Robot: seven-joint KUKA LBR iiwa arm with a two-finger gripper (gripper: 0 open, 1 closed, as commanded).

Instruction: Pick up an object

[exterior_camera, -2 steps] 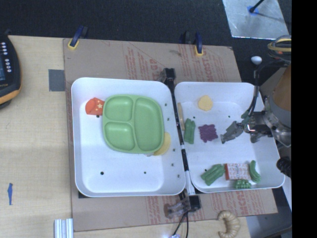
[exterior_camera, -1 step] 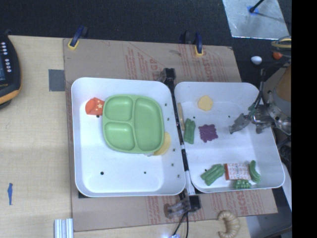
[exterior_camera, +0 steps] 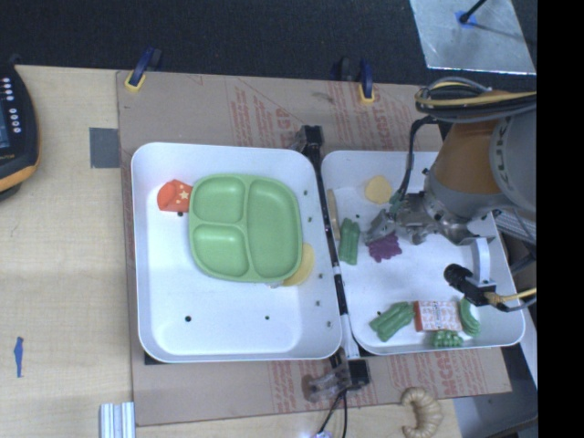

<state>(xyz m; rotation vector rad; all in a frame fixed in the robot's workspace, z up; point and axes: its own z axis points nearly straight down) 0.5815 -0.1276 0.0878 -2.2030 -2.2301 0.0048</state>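
**Over the right bin, the pincer sits low beside a purple piece**

In the right bin [exterior_camera: 511, 336], from the overhead camera, you see the arm [exterior_camera: 474, 158] reaching in from the right, its orange band above the wrist. The pincer [exterior_camera: 388, 224] hangs low over the upper middle of that bin, right at a small purple piece [exterior_camera: 385, 246]. You cannot tell from this angle how far the pincer is parted, nor whether the purple piece is between its tips or merely just under them.

Around it you find a pale yellow disc [exterior_camera: 378, 189] near the bin's top wall, a green pod-shaped piece [exterior_camera: 349, 241] just left of the purple one, and along the lower edge a larger green piece [exterior_camera: 392, 320], a red-and-white packet [exterior_camera: 437, 316] and a small green item [exterior_camera: 446, 339] beside it.

In the left bin [exterior_camera: 164, 318] you see a green divided plate [exterior_camera: 246, 228] lying flat, a red item with a yellow star [exterior_camera: 173, 195] touching its upper left edge, and a yellow round thing [exterior_camera: 303, 265] partly hidden under its lower right corner.

Both bins rest on a brown cardboard sheet [exterior_camera: 228, 108] clamped to the tabletop [exterior_camera: 55, 290].
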